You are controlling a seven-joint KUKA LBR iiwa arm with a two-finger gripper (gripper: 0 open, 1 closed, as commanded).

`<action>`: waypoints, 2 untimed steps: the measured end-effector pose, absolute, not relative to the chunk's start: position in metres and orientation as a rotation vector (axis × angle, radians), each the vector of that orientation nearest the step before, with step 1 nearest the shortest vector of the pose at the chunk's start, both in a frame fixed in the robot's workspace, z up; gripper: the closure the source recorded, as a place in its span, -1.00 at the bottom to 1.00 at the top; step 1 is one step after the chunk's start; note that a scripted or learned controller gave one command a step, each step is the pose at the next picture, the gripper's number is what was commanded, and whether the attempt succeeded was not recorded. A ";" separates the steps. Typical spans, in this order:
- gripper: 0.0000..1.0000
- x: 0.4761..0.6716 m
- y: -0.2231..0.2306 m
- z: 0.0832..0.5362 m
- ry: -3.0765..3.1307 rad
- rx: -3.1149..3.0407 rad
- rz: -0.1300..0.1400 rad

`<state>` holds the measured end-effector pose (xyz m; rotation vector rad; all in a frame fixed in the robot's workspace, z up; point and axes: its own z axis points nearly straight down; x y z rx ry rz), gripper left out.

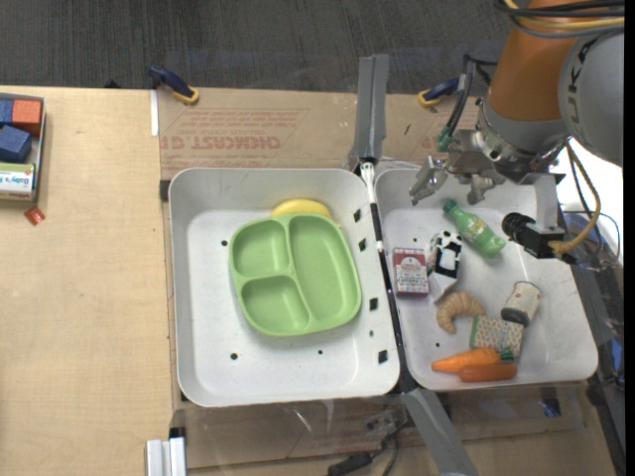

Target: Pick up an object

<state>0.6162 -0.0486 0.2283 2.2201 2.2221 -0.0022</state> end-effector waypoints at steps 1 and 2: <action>-1.00 0.612 -0.105 0.098 2.218 2.228 -0.005; 1.00 0.613 -0.107 0.108 2.213 2.232 -0.004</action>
